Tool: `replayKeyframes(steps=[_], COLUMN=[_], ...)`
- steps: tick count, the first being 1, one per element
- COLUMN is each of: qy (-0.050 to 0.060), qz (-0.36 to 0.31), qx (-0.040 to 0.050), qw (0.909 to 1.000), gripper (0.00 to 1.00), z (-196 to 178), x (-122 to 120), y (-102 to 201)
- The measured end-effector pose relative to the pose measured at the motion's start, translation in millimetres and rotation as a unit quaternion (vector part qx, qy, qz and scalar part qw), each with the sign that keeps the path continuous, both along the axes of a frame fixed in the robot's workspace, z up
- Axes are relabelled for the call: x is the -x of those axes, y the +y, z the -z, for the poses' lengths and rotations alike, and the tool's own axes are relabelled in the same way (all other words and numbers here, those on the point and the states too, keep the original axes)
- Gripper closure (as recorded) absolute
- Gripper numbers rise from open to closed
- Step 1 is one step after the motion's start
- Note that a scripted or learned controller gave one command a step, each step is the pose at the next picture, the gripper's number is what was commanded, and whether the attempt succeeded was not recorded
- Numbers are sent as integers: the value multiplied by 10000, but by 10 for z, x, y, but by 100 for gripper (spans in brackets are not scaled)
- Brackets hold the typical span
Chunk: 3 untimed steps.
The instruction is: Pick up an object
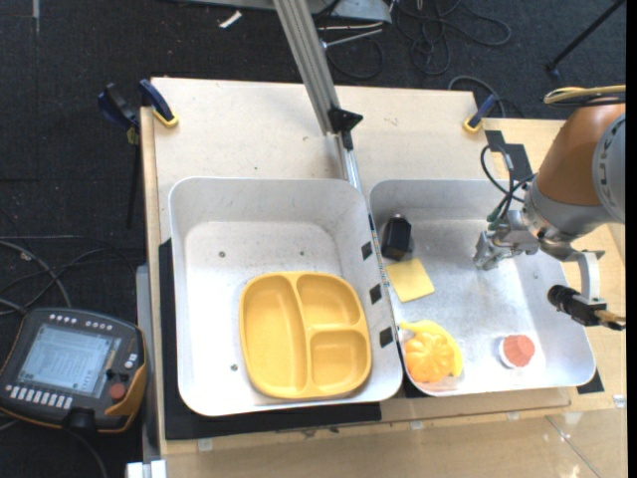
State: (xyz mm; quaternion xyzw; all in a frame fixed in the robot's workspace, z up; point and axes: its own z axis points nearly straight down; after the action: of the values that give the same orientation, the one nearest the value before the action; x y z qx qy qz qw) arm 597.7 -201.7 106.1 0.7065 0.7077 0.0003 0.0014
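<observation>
Picking a target comes first, and we judge the thin yellow square sponge-like pad (411,280) a fair choice: it lies flat on the right white bin (557,366) floor, to the pincer's left and slightly nearer the camera. Beside it sits a small black block (396,236); a crumpled yellow-orange soft toy (431,353) and a small red round disc (518,349) lie nearer the front rim. Our pincer (490,252) hangs low over bare floor, gripping nothing; whether it is spread or closed we cannot tell. We should centre over one item, well away from the walls, before descending. Far left, the yellow divided plastic plate (303,335) occupies the other bin.
</observation>
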Motion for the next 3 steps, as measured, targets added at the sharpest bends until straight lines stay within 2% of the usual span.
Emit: replayKeyframes(steps=[1, 3], qy=[-21, -13], qz=[-5, -6], qx=[2, 0], qw=[10000, 10000], gripper=[100, 100], z=[-628, -1361], x=[18, -34], y=[29, 51])
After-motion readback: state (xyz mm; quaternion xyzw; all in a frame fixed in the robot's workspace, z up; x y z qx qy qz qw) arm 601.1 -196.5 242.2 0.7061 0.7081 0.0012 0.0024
